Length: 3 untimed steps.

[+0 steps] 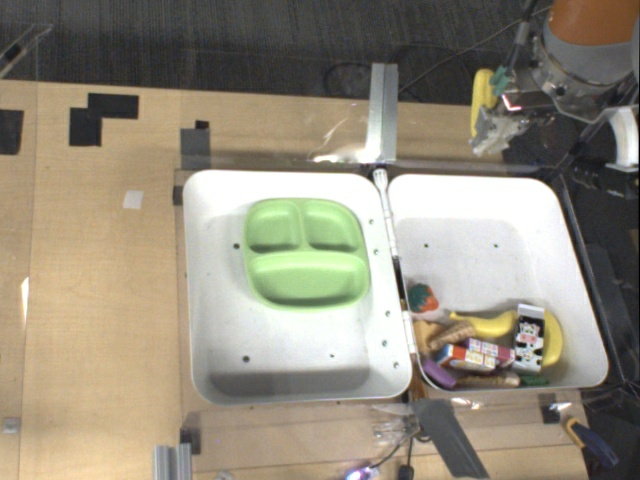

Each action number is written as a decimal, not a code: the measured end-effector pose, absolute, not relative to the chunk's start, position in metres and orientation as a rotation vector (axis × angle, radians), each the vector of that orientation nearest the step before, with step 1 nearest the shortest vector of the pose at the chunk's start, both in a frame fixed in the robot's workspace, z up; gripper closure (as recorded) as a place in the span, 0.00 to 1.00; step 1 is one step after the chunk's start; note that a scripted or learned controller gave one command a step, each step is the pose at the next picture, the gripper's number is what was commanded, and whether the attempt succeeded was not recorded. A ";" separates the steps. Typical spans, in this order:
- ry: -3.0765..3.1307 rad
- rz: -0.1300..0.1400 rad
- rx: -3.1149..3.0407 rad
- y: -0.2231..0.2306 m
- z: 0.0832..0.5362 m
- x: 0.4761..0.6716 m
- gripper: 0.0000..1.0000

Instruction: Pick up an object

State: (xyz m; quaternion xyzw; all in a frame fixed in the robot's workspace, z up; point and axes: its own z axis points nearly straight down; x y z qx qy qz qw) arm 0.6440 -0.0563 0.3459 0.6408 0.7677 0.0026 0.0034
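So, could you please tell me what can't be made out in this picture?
- Gripper, camera view: small and cluttered by cables; finger state unreadable.
- Arm: cut off by the top edge.
- Pile around the banana in the right bin: overlapping, too small to name.
- Small carton: print too small to read.

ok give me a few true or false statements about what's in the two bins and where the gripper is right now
1. The green three-compartment plate lies in the left white bin. True.
2. The yellow banana lies on the green plate. False: it lies in the right white bin, in the pile at its near edge.
3. The two-finger gripper hangs past the far edge of the right bin. True.
4. The gripper holds the banana. False: the banana rests in the bin, far from the gripper.
5. The right bin's things are bunched along its near edge. True.
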 end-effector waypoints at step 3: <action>2.591 0.004 1.769 -0.097 0.187 0.558 0.00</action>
